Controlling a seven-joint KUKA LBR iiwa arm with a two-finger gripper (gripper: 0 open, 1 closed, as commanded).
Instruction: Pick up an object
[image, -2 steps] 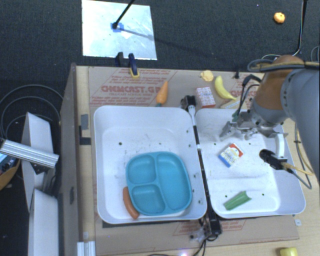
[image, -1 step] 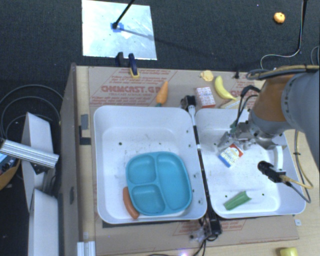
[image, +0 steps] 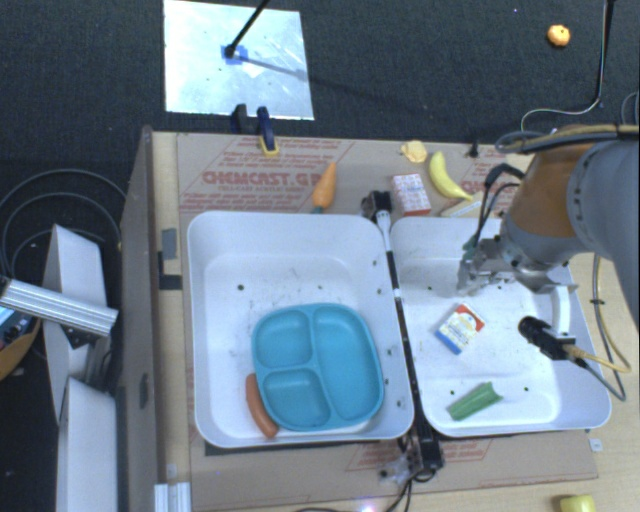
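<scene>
The grey arm (image: 600, 195) reaches in from three o'clock, its orange band uppermost, the pincer (image: 478, 270) pointing down toward nine o'clock.

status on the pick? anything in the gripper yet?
Done: the arm has reached into the right white bin. In hand: nothing visibly; the gripper sits near the bin's back, apart from the small blue, white and red box and the green oblong block, both lying on the floor. Left: grasp and lift.

The arm (image: 585, 195) is cut off at the 3 o'clock edge, and its gripper (image: 482, 268) looks too blurry to read, maybe hiding its fingers.
</scene>
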